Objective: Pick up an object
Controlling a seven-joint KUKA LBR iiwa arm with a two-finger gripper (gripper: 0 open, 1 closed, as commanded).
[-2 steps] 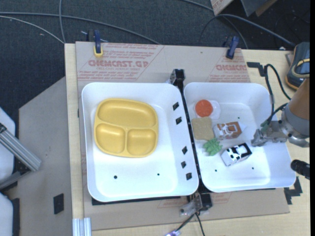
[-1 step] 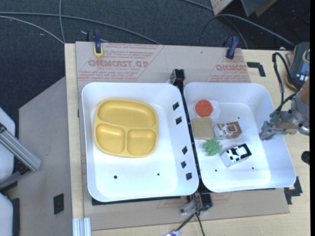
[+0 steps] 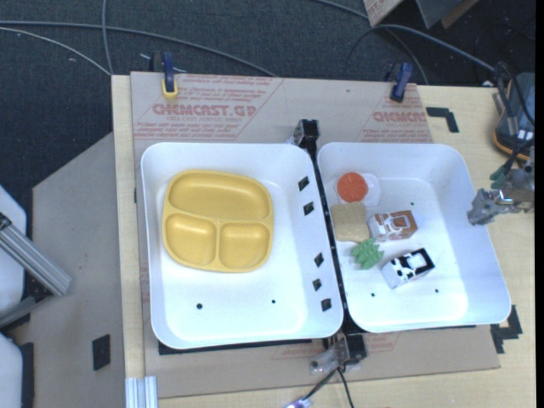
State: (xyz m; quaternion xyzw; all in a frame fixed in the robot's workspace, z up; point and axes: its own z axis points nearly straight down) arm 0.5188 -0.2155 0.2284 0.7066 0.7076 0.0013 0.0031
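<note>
Several small objects lie together in the left half of the right bin (image 3: 450, 300). An orange-red round piece (image 3: 352, 187) is farthest back, with a tan square slab (image 3: 348, 222) just in front of it. To their right lies a brown and white packet (image 3: 393, 224). A green leafy toy (image 3: 367, 253) and a black and white toy (image 3: 407, 267) are nearest the front. My gripper (image 3: 487, 206) hangs small and grey over the right bin's right rim, apart from all of them.
In the left bin (image 3: 246, 313) sits a yellow divided plate (image 3: 218, 220). A black divider with clips (image 3: 319, 228) runs between the bins. Blue clamps (image 3: 169, 73) hold the board at the back. Cables cross the dark floor behind.
</note>
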